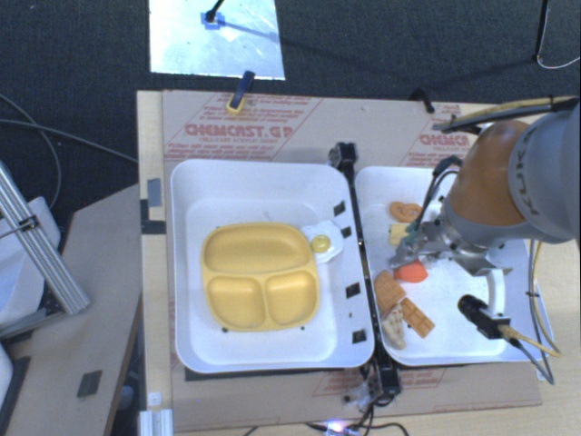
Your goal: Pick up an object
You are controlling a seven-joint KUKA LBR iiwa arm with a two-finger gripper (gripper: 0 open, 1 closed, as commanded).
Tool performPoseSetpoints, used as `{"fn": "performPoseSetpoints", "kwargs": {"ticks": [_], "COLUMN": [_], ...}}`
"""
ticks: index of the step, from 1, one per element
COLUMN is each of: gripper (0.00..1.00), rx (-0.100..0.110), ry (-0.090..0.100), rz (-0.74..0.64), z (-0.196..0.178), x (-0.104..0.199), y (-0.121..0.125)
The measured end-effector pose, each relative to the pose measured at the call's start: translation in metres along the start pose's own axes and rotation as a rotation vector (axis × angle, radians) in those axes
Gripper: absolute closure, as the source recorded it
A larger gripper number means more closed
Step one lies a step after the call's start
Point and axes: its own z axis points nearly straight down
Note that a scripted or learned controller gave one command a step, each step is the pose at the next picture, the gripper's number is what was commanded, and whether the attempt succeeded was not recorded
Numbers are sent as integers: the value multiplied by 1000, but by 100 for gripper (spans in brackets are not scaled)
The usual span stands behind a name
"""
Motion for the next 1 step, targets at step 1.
{"fn": "performPoseSetpoints", "kwargs": {"ticks": [1], "gripper": [100], "rx": [-2], "ry": [6], "rz": [-12], "z": [-82], "x": [82], "y": [11]}}
